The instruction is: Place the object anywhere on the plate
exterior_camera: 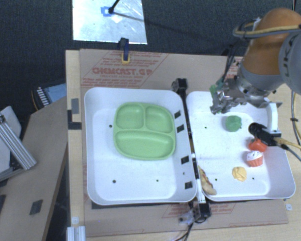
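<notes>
The bench [155, 64] spreads under me, brown and printed, carrying two shallow white bins side by side. The left bin [98, 149] holds the green plate [143, 131], a divided one with three compartments, and I see nothing lying in any of them. The right bin [276, 179] holds the loose pieces, and that is where I am working.

My arm [273, 39] comes in from the far right, orange band high over the far edge of the right bin. My gripper [221, 104] hangs over that bin's far-left part, and I cannot tell from this slant how it is set, nor see anything caught in it.

Just right of the gripper and a little nearer lies a green lump [233, 123], which I judge the likeliest object for the plate. Nearer still on the right sit a red-orange piece [258, 145], a small cupcake [254, 158] touching it, and a yellow piece [239, 173]. A tan scrap [206, 182] lies against the near-left wall.

As I read it, the task has barely begun: nothing is picked, nothing is on the plate, and the grasp, the carry leftward across the divider and the release all remain
</notes>
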`<state>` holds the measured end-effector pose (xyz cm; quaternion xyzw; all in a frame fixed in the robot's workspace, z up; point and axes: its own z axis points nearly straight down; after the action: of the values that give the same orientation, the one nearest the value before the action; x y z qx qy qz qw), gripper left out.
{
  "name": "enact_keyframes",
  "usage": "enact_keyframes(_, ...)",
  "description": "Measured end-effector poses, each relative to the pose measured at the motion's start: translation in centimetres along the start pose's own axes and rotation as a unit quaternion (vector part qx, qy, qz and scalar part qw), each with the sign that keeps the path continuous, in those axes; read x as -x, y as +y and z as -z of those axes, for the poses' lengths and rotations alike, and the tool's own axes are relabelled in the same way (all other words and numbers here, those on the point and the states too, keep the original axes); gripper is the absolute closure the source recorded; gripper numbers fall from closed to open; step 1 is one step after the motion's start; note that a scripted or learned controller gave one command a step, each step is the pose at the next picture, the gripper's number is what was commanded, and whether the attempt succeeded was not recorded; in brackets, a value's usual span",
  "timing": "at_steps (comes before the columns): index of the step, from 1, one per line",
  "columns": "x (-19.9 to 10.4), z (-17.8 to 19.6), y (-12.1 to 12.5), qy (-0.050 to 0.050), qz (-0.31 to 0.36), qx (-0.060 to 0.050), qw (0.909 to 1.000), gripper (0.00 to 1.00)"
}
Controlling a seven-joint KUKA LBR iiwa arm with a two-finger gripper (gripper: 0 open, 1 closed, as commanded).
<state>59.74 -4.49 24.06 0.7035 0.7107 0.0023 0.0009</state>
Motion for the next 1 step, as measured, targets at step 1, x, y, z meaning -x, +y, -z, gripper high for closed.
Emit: enact_keyframes(1, -5.03, 0.65, 1.65, 0.0, 0.0, 0.0, 1.0, 1.0)
